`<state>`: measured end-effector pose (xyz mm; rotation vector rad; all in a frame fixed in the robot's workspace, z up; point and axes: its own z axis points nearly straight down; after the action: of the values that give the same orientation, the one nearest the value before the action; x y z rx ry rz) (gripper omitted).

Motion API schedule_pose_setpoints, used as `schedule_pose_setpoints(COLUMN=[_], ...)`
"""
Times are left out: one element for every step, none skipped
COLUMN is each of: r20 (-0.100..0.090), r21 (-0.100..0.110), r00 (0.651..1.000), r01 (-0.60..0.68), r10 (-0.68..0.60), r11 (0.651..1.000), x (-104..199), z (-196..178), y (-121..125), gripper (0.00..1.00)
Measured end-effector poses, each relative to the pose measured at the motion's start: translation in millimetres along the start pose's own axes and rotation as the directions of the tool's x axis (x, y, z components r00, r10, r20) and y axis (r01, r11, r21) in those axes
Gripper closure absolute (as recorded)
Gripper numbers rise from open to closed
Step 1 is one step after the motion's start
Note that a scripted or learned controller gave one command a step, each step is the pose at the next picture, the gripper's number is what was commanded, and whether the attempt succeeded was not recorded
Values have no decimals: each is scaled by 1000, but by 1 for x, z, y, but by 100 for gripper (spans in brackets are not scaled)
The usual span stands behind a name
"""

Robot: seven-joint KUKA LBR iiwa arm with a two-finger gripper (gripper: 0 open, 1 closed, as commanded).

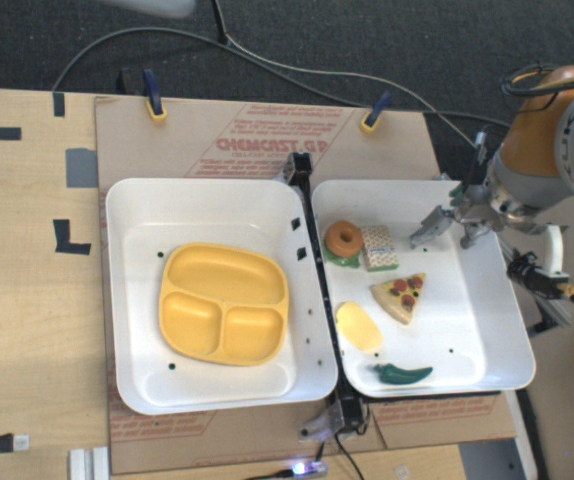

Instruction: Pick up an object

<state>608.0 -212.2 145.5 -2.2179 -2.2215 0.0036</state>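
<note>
The right bin [487, 298] holds a brown donut [343, 238], a speckled pale block [378, 247] beside it, a pizza slice [401, 297], a pale yellow oval piece [358, 326] and a green pepper [403, 373]. My gripper [451, 226] hangs over the bin's upper right part, to the right of the donut and block. Its two grey fingers are spread apart with nothing between them. The grey arm with its orange band [537, 133] enters from the right.
The left bin [132, 218] holds a yellow divided plate [224, 303]. Both bins rest on a cardboard sheet [257, 138] clamped at the back. Cables run across the dark floor behind, and a black divider sits between the bins.
</note>
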Motion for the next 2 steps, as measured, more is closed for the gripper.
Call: schedule_pose_setpoints(r20=[1,2], r21=[2,-1], r00=[1000,1000], r01=[-1,1], r10=[1,-1], r11=[1000,1000], x=[-5,-4], z=[46,33], y=[-5,-4], gripper=[0,100])
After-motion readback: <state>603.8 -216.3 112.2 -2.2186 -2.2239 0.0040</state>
